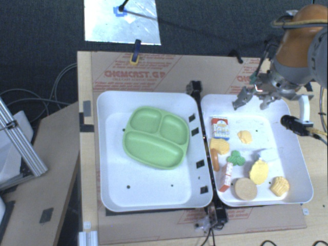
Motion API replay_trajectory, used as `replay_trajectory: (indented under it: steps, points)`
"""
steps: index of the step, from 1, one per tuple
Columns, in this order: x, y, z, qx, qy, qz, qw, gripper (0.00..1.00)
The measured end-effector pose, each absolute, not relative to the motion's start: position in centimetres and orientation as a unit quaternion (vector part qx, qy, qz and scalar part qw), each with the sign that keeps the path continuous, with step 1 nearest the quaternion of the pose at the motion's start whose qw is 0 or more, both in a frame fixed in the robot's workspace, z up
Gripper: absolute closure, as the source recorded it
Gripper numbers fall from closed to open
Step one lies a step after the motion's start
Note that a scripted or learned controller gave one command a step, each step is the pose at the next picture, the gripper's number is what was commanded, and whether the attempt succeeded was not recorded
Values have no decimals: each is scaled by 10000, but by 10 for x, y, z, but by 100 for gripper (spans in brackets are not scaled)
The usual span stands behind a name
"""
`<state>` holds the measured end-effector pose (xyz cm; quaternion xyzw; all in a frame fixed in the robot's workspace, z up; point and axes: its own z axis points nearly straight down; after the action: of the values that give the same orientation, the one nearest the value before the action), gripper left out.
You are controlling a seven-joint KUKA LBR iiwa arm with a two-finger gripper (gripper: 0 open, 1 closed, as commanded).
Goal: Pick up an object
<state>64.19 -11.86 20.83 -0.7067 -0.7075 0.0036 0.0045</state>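
Right bin (292, 152): marker (226, 177) lies lengthwise, near-vertical.

This is a robotics lab, no question, and a working test cell at that. A bench (61, 137) of bare board carries a printed cardboard sheet (154, 70), and on it sit two white bins (110, 188) side by side, clipped together down the middle. Loose cables (61, 78) trail over dark carpet (36, 29), an aluminium frame rail (18, 142) leans in at the left, and the grey and orange robot arm (302, 40) hangs over toy food (246, 188) rather than real groceries.
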Motion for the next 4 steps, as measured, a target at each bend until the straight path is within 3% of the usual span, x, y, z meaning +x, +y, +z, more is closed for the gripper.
replay_trajectory:
  steps: [1,2,4]
  points:
    - [645,-118,216,-7060,-7082,-4,-6,0]
    - [651,-116,156,-7052,-7090,5,9,0]
    - [648,-113,88,-7061,-7081,-20,-6,0]
